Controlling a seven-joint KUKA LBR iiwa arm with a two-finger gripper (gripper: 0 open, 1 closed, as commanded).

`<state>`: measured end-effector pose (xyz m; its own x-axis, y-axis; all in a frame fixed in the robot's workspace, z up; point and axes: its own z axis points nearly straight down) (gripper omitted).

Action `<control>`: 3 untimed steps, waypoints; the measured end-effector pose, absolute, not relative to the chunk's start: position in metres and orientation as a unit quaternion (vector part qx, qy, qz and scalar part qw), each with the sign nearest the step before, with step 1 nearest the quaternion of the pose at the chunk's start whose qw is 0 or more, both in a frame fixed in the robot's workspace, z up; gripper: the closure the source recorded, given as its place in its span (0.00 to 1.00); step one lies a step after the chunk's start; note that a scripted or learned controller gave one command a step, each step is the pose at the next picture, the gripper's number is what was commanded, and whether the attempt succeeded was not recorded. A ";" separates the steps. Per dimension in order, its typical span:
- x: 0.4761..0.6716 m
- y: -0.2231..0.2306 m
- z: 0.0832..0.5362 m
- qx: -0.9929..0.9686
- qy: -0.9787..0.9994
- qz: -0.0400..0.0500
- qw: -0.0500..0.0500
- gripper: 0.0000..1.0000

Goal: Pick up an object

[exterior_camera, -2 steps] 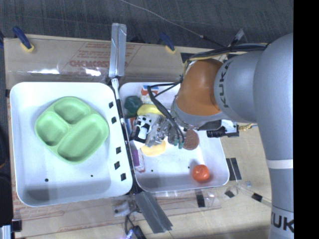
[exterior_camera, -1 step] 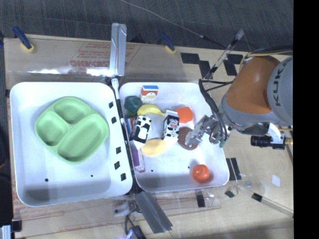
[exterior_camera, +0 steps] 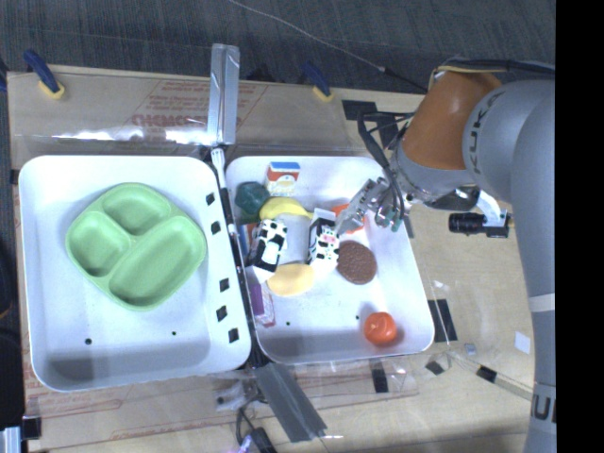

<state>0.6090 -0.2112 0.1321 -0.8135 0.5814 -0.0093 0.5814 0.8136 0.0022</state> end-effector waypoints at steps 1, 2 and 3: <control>0.613 -0.136 0.118 0.416 0.909 0.002 0.028 1.00; 0.605 -0.128 0.101 0.414 0.910 0.002 0.009 0.00; 0.587 -0.111 0.098 0.420 0.907 0.000 0.006 0.00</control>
